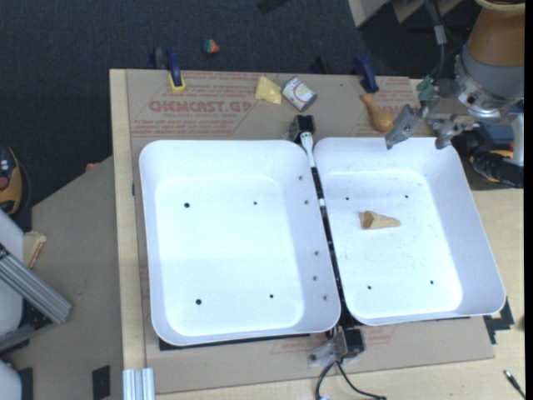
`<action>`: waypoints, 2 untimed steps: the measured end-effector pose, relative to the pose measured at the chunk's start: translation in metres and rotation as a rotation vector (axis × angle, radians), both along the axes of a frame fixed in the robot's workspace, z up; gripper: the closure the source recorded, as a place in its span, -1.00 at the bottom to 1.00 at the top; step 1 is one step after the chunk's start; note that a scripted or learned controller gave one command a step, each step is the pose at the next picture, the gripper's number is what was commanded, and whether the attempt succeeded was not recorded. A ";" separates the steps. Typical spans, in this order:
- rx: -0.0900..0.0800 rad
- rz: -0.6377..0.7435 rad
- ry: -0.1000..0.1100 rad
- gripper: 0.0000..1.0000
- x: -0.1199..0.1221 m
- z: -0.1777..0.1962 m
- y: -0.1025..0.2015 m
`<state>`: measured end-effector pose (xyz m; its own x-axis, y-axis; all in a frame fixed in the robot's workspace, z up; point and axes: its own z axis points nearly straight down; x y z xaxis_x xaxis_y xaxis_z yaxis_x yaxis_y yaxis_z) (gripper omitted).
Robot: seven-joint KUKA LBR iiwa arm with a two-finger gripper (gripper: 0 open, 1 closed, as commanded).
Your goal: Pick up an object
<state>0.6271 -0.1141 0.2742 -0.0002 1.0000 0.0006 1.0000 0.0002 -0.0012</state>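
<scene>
A small tan wedge-shaped piece [379,220] lies in the right bin [466,223], a little above its middle. My gripper [419,134] hangs over that bin's far edge at the upper right, well above and behind the piece. Its two fingers [399,130] are spread apart with nothing between them, so it is open. The arm's orange band [500,32] rises behind it to the top right corner.
The left bin [166,223] sits beside the right one. Behind the bins on the brown board lie a yellow scrap [268,90], a small pale box [298,93] and an orange object [380,115]. Blue clamps [175,68] stand at the board's far edge.
</scene>
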 end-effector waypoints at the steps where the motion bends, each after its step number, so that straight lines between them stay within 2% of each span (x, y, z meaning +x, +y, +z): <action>1: 0.000 -0.003 0.005 -1.00 0.009 -0.073 -0.051; 2: -0.002 -0.002 -0.007 -1.00 -0.018 -0.006 -0.049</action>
